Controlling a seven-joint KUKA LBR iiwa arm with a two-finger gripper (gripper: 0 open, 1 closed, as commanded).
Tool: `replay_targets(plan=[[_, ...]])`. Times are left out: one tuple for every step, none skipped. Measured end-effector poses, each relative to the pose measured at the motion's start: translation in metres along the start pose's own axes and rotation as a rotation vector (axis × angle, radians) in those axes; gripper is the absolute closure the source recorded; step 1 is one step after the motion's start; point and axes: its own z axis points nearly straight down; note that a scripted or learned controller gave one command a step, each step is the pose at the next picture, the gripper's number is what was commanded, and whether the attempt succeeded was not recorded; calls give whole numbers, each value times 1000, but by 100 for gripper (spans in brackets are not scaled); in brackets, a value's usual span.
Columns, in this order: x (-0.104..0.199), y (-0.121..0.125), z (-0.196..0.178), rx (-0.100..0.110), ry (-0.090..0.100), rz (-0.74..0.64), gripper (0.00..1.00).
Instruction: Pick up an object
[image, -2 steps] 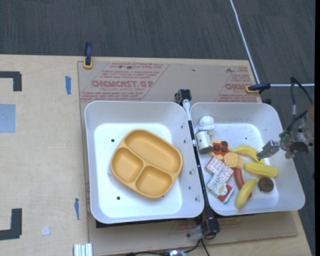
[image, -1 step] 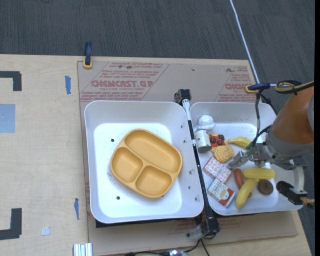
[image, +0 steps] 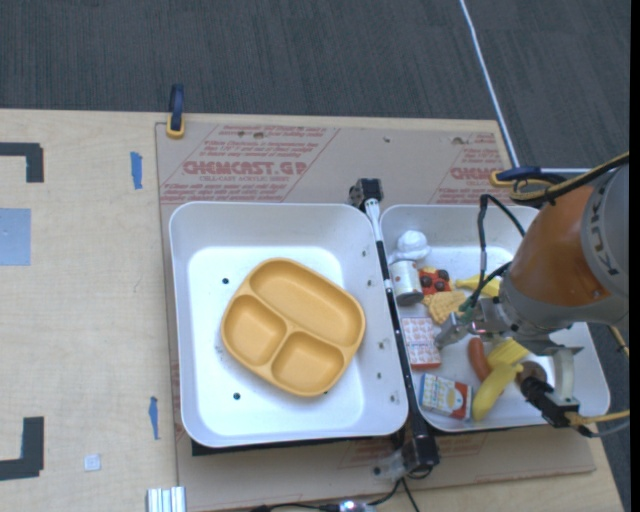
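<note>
Single fixed camera, mounted above the bench (image: 80, 330), looking down at a slant. Both bins fall within frame: left bin (image: 200, 300), right bin (image: 590, 375). Arm (image: 565, 260) enters from right. Stand-off appears moderate.

Right-hand white bin (image: 590, 375) holds a jumble of small toy foods: a yellow banana (image: 497, 385) near the front, a red sausage (image: 480, 358) beside it, a small carton (image: 446, 396) lying flat.
</note>
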Motion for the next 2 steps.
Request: replay_targets(plan=[[11, -16, 3, 11, 17, -9, 0], [12, -15, -8, 7, 18, -9, 100]])
